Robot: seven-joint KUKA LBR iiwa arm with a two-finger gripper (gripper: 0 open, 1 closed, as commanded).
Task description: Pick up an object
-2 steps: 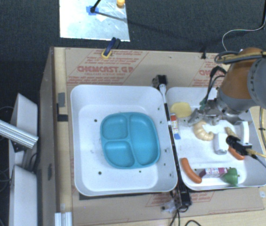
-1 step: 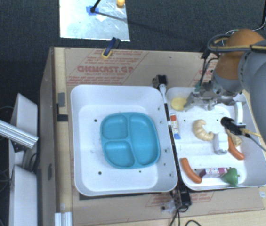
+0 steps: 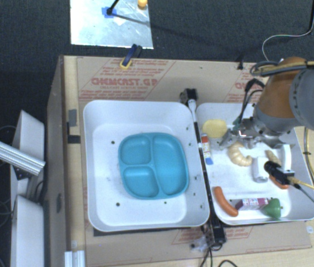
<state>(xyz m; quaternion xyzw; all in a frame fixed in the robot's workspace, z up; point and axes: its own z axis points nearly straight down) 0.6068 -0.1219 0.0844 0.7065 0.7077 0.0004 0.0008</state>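
The grey arm (image 3: pixel 312 96), with its orange band (image 3: pixel 276 93), reaches into the right bin (image 3: pixel 307 204) from the right. Its gripper (image 3: pixel 240 135) hangs low between a rounded pale yellow lemon-like piece (image 3: pixel 214 128) and a curved, ridged tan croissant shape (image 3: pixel 240 156); whether the fingers are apart or together cannot be told, and nothing visibly sits between them. The right bin is crowded: a slim orange carrot (image 3: pixel 225 200) lies near the front wall, beside a purple-and-white tube (image 3: pixel 251 203) and a glossy green pepper (image 3: pixel 272 207). The left bin (image 3: pixel 98 149) holds a smooth teal divided plate (image 3: pixel 153 164), with bare white floor all round it. Both bins sit on a cardboard-covered counter (image 3: pixel 145 77).
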